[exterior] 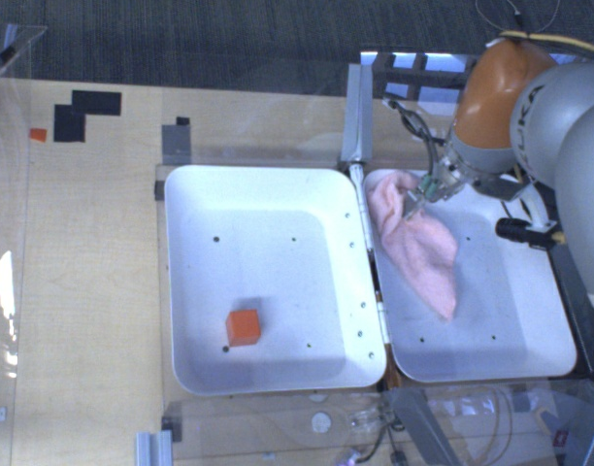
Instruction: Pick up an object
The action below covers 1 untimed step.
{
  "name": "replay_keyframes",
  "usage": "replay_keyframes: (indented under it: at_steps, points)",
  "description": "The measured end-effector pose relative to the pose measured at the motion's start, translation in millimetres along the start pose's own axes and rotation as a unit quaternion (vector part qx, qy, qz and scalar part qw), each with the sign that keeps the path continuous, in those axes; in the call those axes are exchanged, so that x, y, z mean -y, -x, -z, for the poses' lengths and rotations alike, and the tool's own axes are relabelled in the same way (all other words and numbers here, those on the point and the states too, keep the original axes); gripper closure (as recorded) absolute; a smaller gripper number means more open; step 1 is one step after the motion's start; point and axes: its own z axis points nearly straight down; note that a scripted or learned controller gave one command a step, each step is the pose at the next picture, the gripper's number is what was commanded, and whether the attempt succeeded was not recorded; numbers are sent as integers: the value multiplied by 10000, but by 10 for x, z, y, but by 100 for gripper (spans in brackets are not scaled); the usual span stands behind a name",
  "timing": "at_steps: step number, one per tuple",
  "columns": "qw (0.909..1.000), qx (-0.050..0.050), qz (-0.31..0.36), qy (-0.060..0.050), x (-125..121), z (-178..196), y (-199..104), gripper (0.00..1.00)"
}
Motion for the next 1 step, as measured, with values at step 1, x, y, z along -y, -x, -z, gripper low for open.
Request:
replay_keyframes:
  at_steps: [1]
  points:
    - [9937,13,-1122,31,214,769,-336,100]
